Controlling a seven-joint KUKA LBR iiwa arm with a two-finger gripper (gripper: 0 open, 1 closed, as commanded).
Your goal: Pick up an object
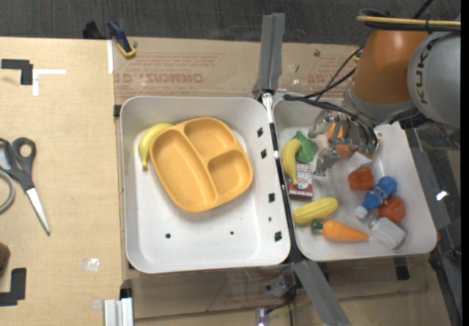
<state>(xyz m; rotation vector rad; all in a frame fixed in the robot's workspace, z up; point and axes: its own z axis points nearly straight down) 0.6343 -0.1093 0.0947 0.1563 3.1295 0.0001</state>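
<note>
Bench carries two white bins; gripper hangs low in the right bin, can't tell its finger state. Nothing visibly between the fingers. Closest: green toy and banana just left of it, small carton below-left, red piece just below-right. Further below: corn cob, carrot, blue-capped bottle. Well left, the other bin holds an orange divided plate with a second banana touching its edge.
</note>
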